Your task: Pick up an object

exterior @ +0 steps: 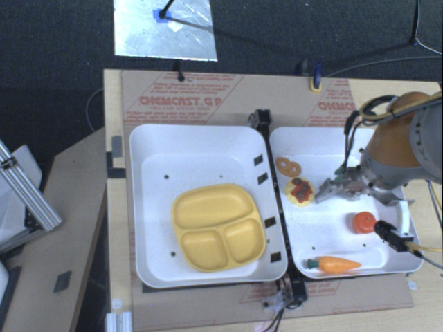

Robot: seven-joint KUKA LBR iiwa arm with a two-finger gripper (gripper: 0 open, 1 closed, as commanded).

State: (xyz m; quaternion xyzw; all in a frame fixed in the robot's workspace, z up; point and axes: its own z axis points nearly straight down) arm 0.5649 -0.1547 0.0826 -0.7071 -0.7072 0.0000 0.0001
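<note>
Yellow plastic three-compartment tray [219, 225] lies in left shallow white bin [156, 151], toward its near-right corner. Both bins sit on brown cardboard sheet w/ red print [208, 95] over the tabletop [76, 185]. Shiny silver foil square [165, 19] w/ blue mark lies on dark floor beyond. Aluminium extrusion rail [24, 192] at far left.

The bench [208, 92] is covered by a tan cardboard sheet [277, 92] printed with red lettering. Two shallow white bins rest on that sheet, side by side and touching along a black hinged seam: the left bin [149, 185] and the right bin [325, 244]. A blue clamp [317, 75] grips the far edge.
</note>
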